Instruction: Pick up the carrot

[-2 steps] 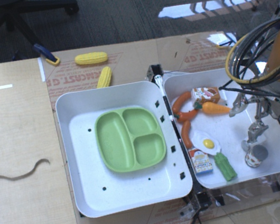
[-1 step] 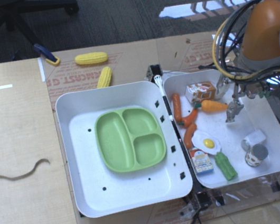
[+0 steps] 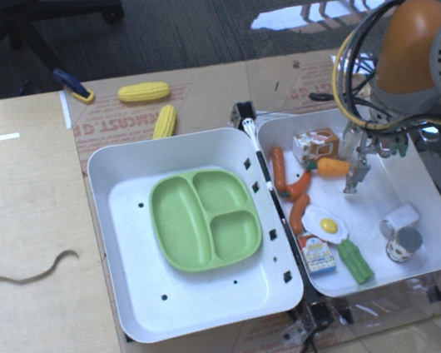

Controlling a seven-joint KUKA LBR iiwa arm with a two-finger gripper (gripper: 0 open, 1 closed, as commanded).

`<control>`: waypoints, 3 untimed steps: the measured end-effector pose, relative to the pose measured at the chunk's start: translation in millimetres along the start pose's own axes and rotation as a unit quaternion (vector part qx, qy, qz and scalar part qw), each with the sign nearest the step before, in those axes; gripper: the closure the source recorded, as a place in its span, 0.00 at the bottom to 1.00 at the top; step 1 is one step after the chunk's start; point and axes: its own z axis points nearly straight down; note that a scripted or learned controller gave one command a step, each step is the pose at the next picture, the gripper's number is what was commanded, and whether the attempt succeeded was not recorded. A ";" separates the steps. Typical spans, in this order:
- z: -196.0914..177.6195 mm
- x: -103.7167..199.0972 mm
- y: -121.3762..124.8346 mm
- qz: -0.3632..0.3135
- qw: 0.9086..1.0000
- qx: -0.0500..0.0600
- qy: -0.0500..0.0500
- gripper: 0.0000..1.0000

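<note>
The carrot (image 3: 334, 166) is a short orange piece with a small green end. It lies in the right bin (image 3: 425, 186) near the back, just below a red and white packet (image 3: 317, 144). My gripper (image 3: 356, 175) hangs low over the bin just to the right of the carrot, close beside its thick end. Nothing is visibly held in it. The grey arm with its orange band (image 3: 413, 44) reaches in from the upper right.
The right bin also holds red sausages (image 3: 294, 190), a fried egg (image 3: 328, 227), a small carton (image 3: 319, 256), a green pickle (image 3: 356, 262) and a can (image 3: 404, 242). The left bin (image 3: 125, 256) bears a green divided plate (image 3: 207, 218). Two corn cobs (image 3: 143, 92) lie behind it.
</note>
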 end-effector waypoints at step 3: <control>-2.5 51.6 60.0 0.196 0.980 -0.009 -0.026 0.00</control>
